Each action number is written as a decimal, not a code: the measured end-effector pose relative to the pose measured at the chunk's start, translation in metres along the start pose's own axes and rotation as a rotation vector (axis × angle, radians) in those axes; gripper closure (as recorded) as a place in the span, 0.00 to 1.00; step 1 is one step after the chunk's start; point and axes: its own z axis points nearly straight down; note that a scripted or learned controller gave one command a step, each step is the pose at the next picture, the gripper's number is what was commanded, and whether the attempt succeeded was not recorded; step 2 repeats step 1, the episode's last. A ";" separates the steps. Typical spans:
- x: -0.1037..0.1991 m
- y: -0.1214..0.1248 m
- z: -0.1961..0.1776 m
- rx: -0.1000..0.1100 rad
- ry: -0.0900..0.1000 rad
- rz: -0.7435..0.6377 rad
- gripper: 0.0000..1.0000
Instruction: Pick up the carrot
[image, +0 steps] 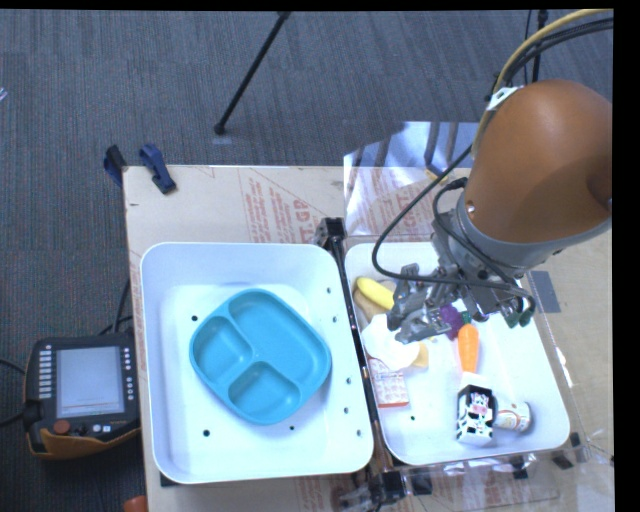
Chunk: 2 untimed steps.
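The carrot (468, 346) is a short orange piece lying in the right bin (545, 400), near its middle. My gripper (425, 318) hangs over the right bin just left of the carrot, its metal fingers pointing down among the items. A purple object (452, 319) sits right beside the gripper, between it and the carrot's top end. Nothing orange shows between the fingers. The arm's large orange band (540, 160) covers the bin's far right part.
In the right bin lie a yellow banana (375, 293), a white piece (392, 347), a small red-and-white packet (388, 387) and a cow-print carton (476, 413) with a cup beside it. A blue divided plate (261, 354) sits in the left bin (165, 300).
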 end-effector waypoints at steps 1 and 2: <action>0.015 -0.097 -0.020 -0.001 0.001 -0.146 1.00; 0.015 -0.097 -0.020 -0.001 0.001 -0.146 1.00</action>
